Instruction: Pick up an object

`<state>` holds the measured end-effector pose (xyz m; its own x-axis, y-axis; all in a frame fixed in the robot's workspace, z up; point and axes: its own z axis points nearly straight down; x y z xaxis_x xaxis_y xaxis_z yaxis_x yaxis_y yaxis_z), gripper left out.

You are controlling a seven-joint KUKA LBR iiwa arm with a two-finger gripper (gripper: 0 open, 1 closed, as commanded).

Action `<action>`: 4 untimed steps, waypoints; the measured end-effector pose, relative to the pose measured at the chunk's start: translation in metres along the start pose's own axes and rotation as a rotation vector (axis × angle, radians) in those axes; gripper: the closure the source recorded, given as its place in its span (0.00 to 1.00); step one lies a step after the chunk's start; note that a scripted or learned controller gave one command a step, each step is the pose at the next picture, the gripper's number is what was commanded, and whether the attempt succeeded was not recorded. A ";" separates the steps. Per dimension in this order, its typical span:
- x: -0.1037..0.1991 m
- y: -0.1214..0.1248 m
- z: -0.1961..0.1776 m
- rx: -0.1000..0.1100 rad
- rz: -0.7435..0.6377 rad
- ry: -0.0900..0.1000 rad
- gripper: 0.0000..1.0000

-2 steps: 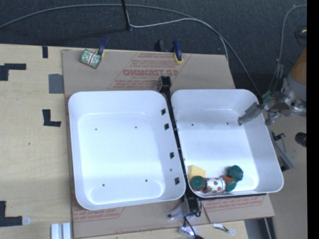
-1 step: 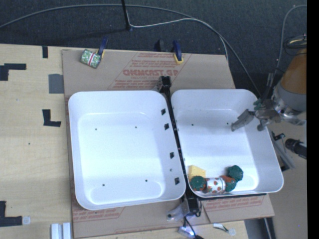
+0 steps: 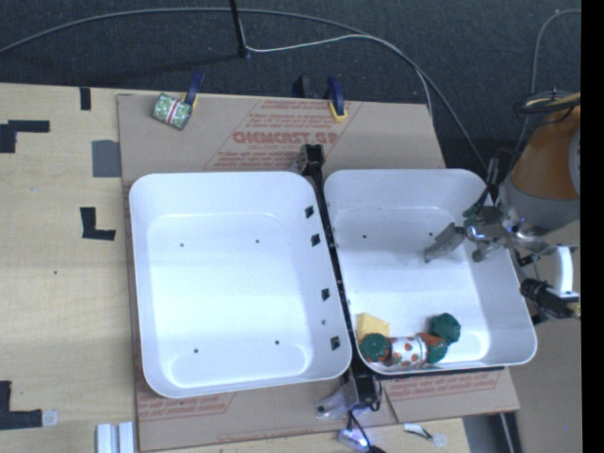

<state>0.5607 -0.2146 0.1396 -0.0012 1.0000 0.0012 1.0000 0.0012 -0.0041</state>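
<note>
Two shallow white bins sit side by side on a brown cardboard sheet (image 3: 283, 140) that covers the worktop (image 3: 47, 253). The left bin (image 3: 226, 281) lies toward nine o'clock of the scene, the right bin (image 3: 415, 196) toward three o'clock, and their inner rims meet along a black clamp strip (image 3: 326, 253) running from twelve to six o'clock.

The arm (image 3: 547, 173), grey with an orange band, reaches in at three o'clock. Its pincer (image 3: 444, 245) hangs over the upper half of the right bin, pointing toward nine o'clock. Whether its jaws are parted or closed cannot be told from this slant, and nothing shows between them.

The objects to pick huddle at the six o'clock end of the right bin, well apart from the pincer. A yellow block (image 3: 372, 326) lies nearest the dividing rim. Just beside it, toward five o'clock, is a dark green round piece (image 3: 375, 347), touching a white can with red spots (image 3: 408, 350) that lies on its side. At the can's three o'clock end sits an orange piece (image 3: 435, 348), and a second green round piece (image 3: 444, 327) rests just above it, toward twelve o'clock.

Outside the bins, at eleven o'clock, a small green-patterned box (image 3: 171, 110) rests on the cardboard's edge beside a blue clip (image 3: 194, 87). A yellow and blue clip (image 3: 336, 102) grips the cardboard at twelve o'clock.
</note>
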 end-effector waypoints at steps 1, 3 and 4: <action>0.001 0.000 0.052 -0.001 0.000 -0.001 0.00; -0.008 -0.002 -0.019 -0.009 0.001 -0.003 1.00; -0.005 -0.006 -0.080 -0.009 0.000 -0.003 1.00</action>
<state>0.5554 -0.2198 0.2200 -0.0008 1.0000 -0.0014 1.0000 0.0008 0.0051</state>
